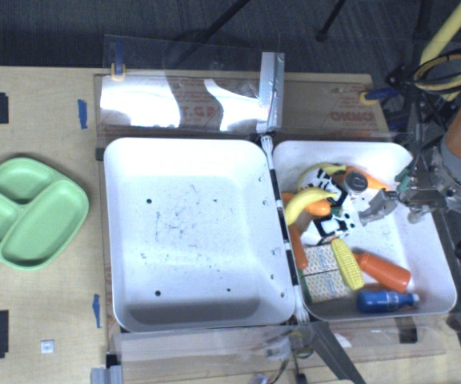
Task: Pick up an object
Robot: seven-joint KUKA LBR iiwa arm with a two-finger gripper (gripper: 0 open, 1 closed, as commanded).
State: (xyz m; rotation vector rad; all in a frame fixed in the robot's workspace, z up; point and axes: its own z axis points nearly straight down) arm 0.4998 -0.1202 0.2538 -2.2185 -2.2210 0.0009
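With jaws slightly parted and holding nothing, the gripper [377, 206] should descend squarely onto the carrot [382, 270] at its 6 o'clock, avoiding the corn cob [345, 263].

Bright overhead light glares off the clear panel [186, 94]; the picture is slightly soft.

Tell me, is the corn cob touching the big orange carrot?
Touching. The camera view shows the yellow corn cob lying right against the orange carrot's left end, with no white bin floor showing between them.
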